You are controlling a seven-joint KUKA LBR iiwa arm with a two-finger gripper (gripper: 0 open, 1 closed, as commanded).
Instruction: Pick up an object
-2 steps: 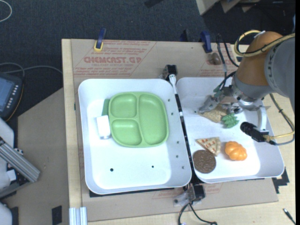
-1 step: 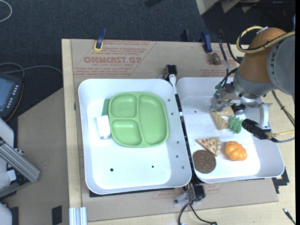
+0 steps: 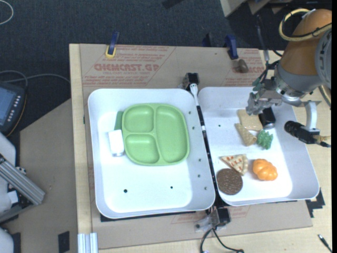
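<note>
Gripper (image 3: pixel 261 108) hangs low over the far part of the right bin (image 3: pixel 300 186), at the end of the grey arm (image 3: pixel 303 57) with its orange band; whether it is spread or closed cannot be told. Just under it lies a tan cracker (image 3: pixel 246 130), and beside that, toward the bin's right wall, a green broccoli piece (image 3: pixel 265 139). Nearer the bin's front edge sit a pizza wedge (image 3: pixel 235 163), a brown cookie (image 3: pixel 229 181) touching it, and an orange pumpkin (image 3: pixel 264 169). Across the bin's left wall, the left bin (image 3: pixel 147 199) holds a green divided plate (image 3: pixel 155 133) and a small white block (image 3: pixel 116 142).
</note>
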